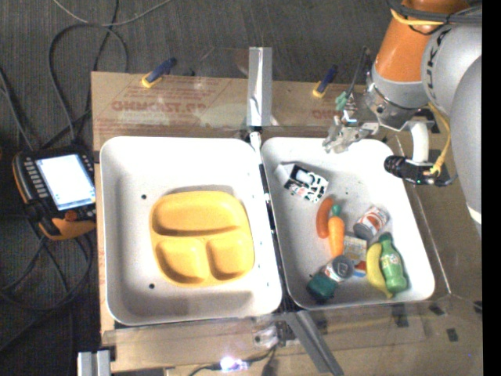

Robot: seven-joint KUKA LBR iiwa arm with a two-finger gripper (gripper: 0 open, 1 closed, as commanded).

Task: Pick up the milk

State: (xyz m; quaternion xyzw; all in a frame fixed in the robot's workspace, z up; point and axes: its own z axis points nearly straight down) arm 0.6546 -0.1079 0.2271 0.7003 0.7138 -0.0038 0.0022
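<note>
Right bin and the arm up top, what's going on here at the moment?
The KUKA arm's gripper hangs over the far edge of the right bin, with nothing visible between its fingers. The milk carton, black and white, lies in that bin's far left part, untouched, nearer the camera than the gripper and a little to its left. Toward the near end lie a carrot, a can, a banana and a green bottle. The left bin holds a yellow divided tray.
</note>
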